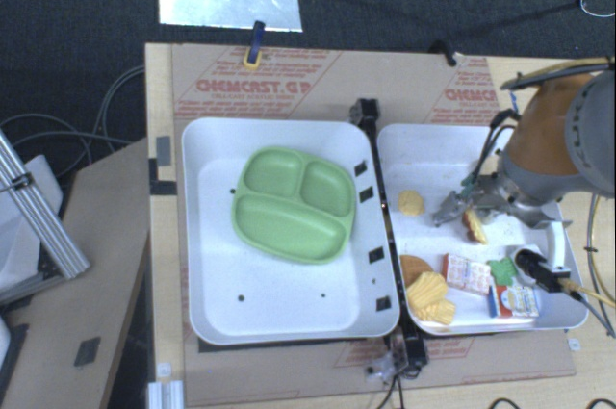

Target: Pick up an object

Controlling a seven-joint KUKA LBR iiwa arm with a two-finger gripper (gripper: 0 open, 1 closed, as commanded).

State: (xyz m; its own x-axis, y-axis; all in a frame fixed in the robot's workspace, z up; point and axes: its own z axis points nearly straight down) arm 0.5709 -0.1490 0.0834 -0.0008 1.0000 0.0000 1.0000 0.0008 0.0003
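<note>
Cardboard-lined counter (289, 89) carries two white bins; the tool (458, 208) hangs low in the right bin (433, 147), whether apart or together unclear, beside a small orange-and-white piece (474, 226). Judged mid-reach: next comes settling squarely over it.

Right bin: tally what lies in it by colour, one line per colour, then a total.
Yellow: 3, a small lump and two ridged pieces
Orange-brown: 2, a round piece and a piece by the pincer
Green: 1
White packets with red print: 2
Total: 8
</note>
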